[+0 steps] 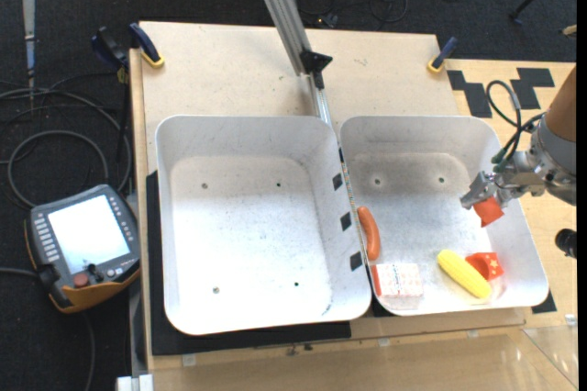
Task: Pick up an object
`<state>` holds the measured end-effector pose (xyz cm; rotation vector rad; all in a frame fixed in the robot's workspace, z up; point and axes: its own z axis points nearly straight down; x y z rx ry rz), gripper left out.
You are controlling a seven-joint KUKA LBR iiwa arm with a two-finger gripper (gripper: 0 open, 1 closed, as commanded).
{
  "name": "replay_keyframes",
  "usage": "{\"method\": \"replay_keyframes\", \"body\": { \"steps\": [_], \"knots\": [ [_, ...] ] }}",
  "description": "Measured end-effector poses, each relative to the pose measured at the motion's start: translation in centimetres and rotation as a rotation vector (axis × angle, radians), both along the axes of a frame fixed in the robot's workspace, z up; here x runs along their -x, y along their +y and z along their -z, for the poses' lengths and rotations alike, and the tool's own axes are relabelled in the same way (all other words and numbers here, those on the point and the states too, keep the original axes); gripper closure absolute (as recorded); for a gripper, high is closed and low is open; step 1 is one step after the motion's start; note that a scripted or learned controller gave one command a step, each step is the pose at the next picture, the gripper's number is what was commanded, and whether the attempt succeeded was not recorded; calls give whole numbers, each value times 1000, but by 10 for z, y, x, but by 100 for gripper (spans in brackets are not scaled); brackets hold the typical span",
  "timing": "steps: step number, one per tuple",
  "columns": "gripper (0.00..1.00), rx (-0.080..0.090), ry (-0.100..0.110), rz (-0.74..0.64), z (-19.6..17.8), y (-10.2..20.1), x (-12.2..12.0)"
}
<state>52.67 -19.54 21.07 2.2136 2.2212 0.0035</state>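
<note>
Over the right bin, jaws grip one orange block; four objects lie below.

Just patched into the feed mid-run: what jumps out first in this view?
The arm's hand sits over the right edge of the right bin, with an orange-red block at its tip. Below it, along that bin's near edge, the bright items cluster: a yellow banana, a red piece, a white box and an orange sausage by the divider. The left bin is plain white.
</note>
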Motion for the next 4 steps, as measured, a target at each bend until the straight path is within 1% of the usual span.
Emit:
{"method": "replay_keyframes", "body": {
  "steps": [1, 2, 3, 4],
  "knots": [
    [100, -1, 2, 0, -21, 0, -1],
    [100, -3, 3, -5, -30, 47, -23],
    [100, -4, 3, -5, -38, 105, -41],
    [100, -3, 5, -5, -23, 157, -57]
  ]
}}
